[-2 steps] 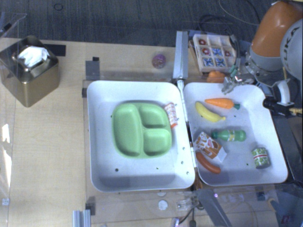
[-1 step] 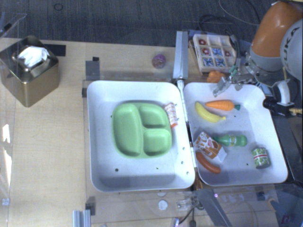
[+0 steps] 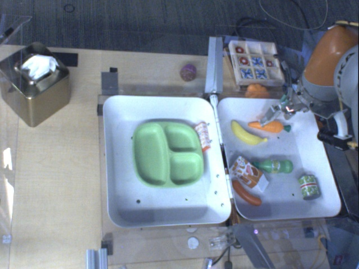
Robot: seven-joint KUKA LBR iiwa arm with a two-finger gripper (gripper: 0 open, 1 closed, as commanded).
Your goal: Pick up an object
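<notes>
Camera view gives us the gripper (image 3: 273, 114) low in the right bin (image 3: 331, 172), its 2 fingers spread open just over the carrot (image 3: 270, 126). We see the carrot lying nearly left-right, green tip toward the arm, beside the banana (image 3: 247, 134).

The arm (image 3: 336, 66) enters at about three o'clock, its orange band uppermost and grey wrist angled down toward nine o'clock. The gripper (image 3: 273, 114) points low toward eight o'clock; its fingers (image 3: 268, 116) look slightly parted, though blurred.
</notes>
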